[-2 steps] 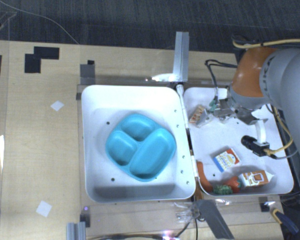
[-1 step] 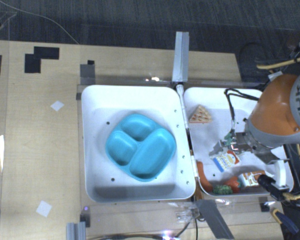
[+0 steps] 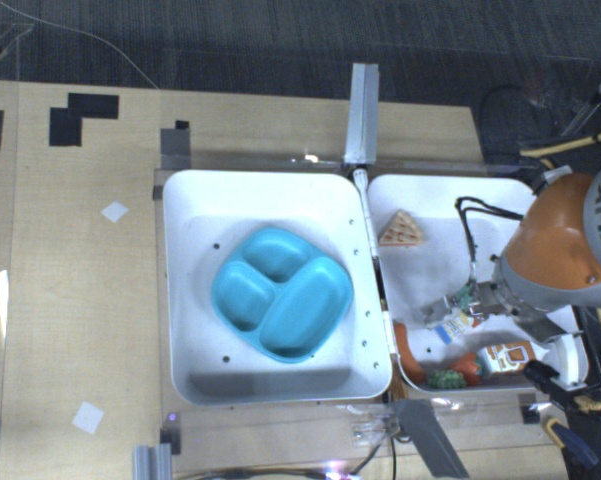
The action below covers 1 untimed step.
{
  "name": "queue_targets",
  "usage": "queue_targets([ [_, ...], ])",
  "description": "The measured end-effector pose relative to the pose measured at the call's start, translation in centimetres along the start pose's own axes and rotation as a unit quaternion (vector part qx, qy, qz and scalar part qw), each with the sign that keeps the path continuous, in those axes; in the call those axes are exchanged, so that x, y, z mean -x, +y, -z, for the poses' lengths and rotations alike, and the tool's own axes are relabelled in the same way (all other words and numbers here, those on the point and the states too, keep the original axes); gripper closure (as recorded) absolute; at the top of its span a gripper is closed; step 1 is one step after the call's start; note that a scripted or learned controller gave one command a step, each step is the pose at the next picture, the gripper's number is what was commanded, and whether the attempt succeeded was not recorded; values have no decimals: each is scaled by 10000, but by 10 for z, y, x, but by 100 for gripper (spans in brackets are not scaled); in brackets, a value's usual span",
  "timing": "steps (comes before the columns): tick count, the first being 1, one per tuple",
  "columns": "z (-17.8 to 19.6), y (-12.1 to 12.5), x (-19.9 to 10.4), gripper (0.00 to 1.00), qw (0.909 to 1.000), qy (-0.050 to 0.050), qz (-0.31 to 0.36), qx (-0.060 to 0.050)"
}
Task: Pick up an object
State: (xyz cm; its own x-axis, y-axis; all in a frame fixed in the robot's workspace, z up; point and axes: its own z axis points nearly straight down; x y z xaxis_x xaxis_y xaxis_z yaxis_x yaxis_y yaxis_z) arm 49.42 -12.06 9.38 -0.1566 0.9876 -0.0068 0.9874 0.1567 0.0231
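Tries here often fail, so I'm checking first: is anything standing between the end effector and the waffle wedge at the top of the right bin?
Nothing visible does. The end effector hangs low in the right bin; the waffle wedge lies apart, up and left, with bare white floor between them. The carrot and bottle lie along the bottom edge, off that line.

One fixed cam above the bench (image 3: pixel 70 298), looking down at a slant. Far enough back to frame both white bins side by side. My arm (image 3: pixel 565 243) comes in from frame right. My fingers (image 3: pixel 458 313) sit low over the right bin (image 3: pixel 435 193); the left bin (image 3: pixel 185 268) lies beyond them toward frame left. Dark floor (image 3: pixel 280 28) runs along the top edge.
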Motion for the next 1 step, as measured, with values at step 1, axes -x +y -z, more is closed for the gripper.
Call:
queue_targets([
  [1, 15, 6, -1, 100, 10000, -8, 27, 78],
])
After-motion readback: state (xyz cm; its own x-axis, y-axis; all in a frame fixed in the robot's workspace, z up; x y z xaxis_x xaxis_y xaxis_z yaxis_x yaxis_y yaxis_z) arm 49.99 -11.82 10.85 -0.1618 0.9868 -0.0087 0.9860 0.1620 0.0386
